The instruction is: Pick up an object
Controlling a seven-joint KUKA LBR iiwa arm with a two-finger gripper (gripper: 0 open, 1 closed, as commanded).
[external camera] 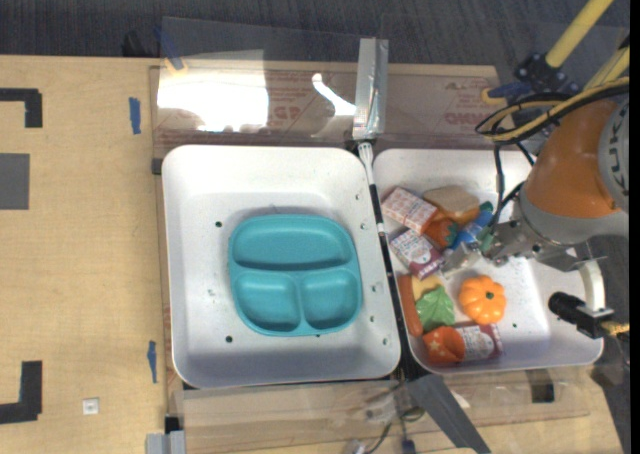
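While the gripper [487,245] sits low in the right bin [560,337], whether it is open I cannot tell. Just below it lies the orange pumpkin [481,299]; packets [410,210] crowd its left, so a grab could catch two or slip.

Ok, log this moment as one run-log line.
arm: over right bin | gripper: down among the clutter, grasp not visible | pumpkin: lying free | teal tray: in left bin
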